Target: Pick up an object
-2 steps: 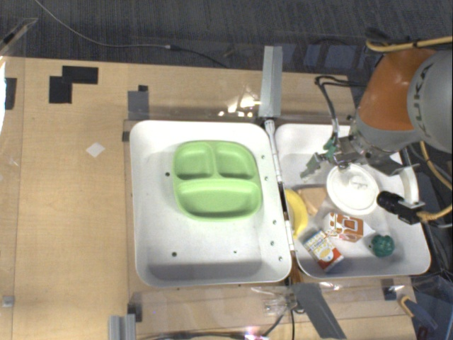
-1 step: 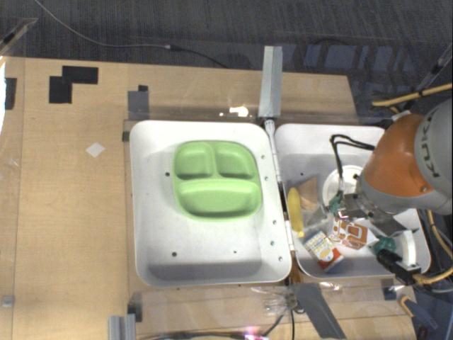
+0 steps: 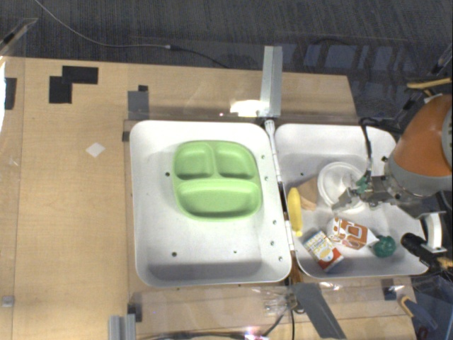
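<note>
Hovering at the frame's right, my gripper (image 3: 352, 193) nears the clear cup (image 3: 335, 180) mid-approach, its grasp state impossible to tell; next, a descent.

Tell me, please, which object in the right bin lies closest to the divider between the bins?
The yellow banana, lying lengthwise against the divider; the small carton sits farther right.

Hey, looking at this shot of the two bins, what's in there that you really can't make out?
- Gripper: in the camera view, too small and cluttered to tell if it holds anything.
- White cup: partly covered by the gripper; its contents are unclear.
- Small cartons: the print is too small to read.
- Arm: cut off by the right edge.
- Dark green object: too small to identify.
</note>
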Robot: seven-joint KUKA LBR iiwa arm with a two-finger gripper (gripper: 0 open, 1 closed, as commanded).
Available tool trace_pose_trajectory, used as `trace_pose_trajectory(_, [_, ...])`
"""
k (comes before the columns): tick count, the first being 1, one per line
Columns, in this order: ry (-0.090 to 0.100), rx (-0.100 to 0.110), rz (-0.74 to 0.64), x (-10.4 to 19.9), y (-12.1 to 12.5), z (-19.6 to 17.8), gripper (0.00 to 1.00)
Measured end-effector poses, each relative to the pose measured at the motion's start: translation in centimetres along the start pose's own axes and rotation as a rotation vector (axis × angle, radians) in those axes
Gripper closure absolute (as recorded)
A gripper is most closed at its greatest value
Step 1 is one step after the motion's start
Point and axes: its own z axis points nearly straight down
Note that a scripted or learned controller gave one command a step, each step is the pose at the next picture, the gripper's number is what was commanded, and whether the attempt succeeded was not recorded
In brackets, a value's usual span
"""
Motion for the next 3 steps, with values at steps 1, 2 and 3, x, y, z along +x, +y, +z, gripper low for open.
trace_pose_trajectory(1, [-0.001,-0.007,0.017,5.5,-2.3,3.5,0.00])
trace_pose_trajectory(2, [-0.003,-0.014,0.015,5.4,-2.0,2.3,1.00])
trace_pose_trajectory(3, [0.000,-0.003,-0.108,7.1,0.7,-28.4,1.00])
